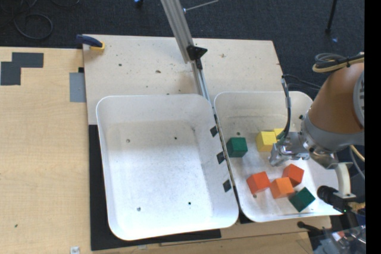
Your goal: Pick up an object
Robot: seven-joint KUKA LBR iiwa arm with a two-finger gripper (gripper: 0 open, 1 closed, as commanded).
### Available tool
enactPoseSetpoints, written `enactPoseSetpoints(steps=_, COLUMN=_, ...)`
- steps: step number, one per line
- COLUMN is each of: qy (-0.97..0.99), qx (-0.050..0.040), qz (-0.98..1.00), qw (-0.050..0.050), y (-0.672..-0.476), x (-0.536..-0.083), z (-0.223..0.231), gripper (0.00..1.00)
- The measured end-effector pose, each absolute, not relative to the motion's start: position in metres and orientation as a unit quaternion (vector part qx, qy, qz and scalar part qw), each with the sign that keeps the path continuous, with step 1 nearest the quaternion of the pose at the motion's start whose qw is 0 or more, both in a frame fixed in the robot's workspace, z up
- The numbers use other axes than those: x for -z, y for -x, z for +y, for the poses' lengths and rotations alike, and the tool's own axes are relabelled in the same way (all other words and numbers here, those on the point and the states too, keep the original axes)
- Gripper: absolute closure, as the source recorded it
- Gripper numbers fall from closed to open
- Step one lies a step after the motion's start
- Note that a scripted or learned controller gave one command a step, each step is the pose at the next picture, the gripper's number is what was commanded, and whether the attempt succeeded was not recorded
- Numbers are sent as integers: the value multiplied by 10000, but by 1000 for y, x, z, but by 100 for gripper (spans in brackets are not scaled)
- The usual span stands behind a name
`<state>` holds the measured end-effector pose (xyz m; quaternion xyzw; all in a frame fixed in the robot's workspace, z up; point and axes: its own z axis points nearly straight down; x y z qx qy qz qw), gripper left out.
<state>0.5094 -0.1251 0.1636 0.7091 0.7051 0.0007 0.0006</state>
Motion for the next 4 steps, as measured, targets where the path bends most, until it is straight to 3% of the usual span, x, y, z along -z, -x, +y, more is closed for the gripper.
enactPoseSetpoints(steps=1, qy=-7068, qx=-6, qz=7074, qw=6, y=-510, x=-202, z=-126, gripper=100)
enactPoseSetpoints(steps=2, qy=-7053, qx=-3, qz=7089, qw=-17, y=-523, x=-201, z=-67, gripper=100)
enactPoseSetpoints(steps=4, qy=-7052, qx=-1, qz=7090, qw=-18, y=-523, x=-213, z=50, gripper=100)
